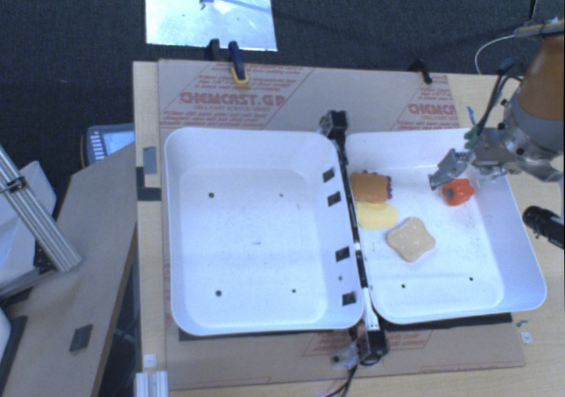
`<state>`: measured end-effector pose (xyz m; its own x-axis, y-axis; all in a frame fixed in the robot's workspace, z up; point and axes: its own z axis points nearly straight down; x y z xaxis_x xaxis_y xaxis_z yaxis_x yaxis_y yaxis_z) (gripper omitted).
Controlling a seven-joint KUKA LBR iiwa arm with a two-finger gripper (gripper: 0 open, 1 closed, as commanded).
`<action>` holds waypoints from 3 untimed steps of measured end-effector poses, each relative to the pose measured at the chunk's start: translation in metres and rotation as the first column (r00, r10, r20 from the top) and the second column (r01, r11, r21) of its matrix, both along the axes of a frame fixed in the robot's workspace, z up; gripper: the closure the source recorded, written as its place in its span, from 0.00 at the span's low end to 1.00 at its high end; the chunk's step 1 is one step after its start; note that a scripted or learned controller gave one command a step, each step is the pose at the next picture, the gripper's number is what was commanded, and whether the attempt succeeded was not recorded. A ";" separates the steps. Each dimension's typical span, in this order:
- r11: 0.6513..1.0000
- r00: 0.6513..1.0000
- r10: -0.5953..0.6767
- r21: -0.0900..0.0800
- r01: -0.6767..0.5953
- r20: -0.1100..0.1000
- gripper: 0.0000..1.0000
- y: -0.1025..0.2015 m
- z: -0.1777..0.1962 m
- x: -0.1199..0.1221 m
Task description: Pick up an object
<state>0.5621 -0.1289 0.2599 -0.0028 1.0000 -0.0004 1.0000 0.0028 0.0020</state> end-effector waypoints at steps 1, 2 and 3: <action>1.000 1.000 0.002 0.000 -0.002 0.003 1.00 0.000 0.011 0.001; 1.000 1.000 0.008 0.001 -0.008 0.011 1.00 0.061 0.106 -0.006; 1.000 1.000 0.011 0.004 -0.011 0.001 1.00 0.148 0.115 -0.061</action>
